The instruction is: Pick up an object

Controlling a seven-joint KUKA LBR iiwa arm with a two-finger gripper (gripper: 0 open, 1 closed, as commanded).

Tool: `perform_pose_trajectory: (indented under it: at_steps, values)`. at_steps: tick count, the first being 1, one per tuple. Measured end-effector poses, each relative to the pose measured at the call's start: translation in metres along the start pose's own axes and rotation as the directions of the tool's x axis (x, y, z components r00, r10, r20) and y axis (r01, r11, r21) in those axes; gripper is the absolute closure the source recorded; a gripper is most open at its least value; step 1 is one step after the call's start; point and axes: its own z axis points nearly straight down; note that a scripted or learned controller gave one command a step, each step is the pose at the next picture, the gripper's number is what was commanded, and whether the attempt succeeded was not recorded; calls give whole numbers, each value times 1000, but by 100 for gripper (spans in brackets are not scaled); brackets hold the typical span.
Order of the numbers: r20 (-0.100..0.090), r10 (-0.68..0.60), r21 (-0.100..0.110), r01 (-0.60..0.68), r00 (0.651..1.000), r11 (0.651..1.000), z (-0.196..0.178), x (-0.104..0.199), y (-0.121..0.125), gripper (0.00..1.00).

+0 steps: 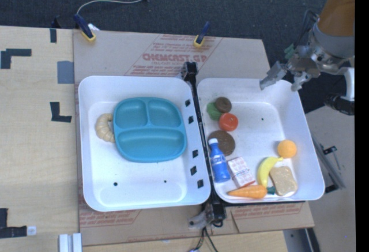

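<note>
My gripper (283,77) hangs over the far right corner of the right bin (260,108), its two fingers spread apart with nothing between them. Below it in that bin lie a brown-and-green round toy (219,106), a red tomato (228,122), a brown cookie (222,142), a blue bottle (218,161), a small white-and-red carton (240,170), a carrot (248,191), a banana (264,169), a slice of bread (283,180) and an orange (286,148). None of them touches the gripper.
The left bin (95,179) holds a blue divided plate (150,128) with a beige ring-shaped toy (104,127) against its left side. Black clips (196,135) join the two bins. Cardboard (167,55) lies under both bins, held by blue-and-yellow clamps (85,28).
</note>
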Motion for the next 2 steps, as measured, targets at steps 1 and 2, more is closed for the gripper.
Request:
perform_pose_trajectory:
  at_steps: [1, 2]
  values:
    - [-1, 0, 3, 0, 1000, 1000, 128, 55, -8, 0]
    - [1, 0, -3, 0, 1000, 1000, 177, 69, -3, 0]
